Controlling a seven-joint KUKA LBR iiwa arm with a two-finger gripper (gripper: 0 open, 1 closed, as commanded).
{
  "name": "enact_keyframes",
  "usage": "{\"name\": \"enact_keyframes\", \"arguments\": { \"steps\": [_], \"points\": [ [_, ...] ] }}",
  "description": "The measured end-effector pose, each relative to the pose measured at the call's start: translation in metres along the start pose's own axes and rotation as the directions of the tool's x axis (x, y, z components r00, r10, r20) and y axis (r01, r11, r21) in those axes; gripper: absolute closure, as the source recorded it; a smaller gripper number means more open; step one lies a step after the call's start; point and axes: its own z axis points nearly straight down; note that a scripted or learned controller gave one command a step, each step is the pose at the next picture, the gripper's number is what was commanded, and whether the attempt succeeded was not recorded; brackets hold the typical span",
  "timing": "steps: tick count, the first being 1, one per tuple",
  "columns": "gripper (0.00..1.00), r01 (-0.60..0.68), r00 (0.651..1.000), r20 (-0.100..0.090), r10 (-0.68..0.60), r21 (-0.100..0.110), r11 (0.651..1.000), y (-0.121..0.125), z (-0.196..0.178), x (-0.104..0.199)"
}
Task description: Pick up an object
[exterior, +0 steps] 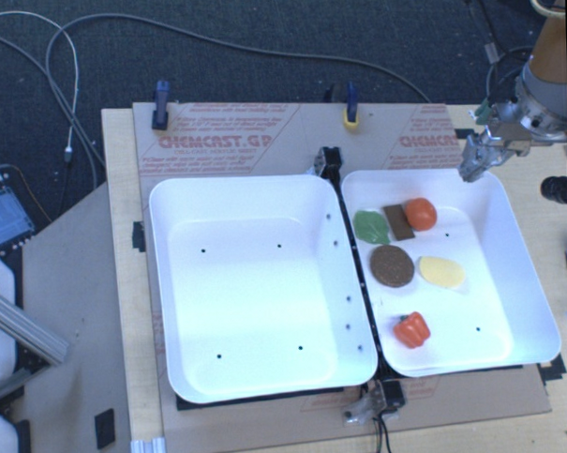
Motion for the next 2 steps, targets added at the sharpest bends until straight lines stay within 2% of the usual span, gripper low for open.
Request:
{"name": "enact_keyframes", "arguments": {
  "steps": [1,2],
  "points": [
    [0.00,0.004,1.000,-0.002,-0.004,0.004,1.000,-0.049,0.045,0.061],
    [0.00,-0.001,1.000,-0.001,0.001,0.008,1.000,-0.125,0.106,0.067]
  ]
}}
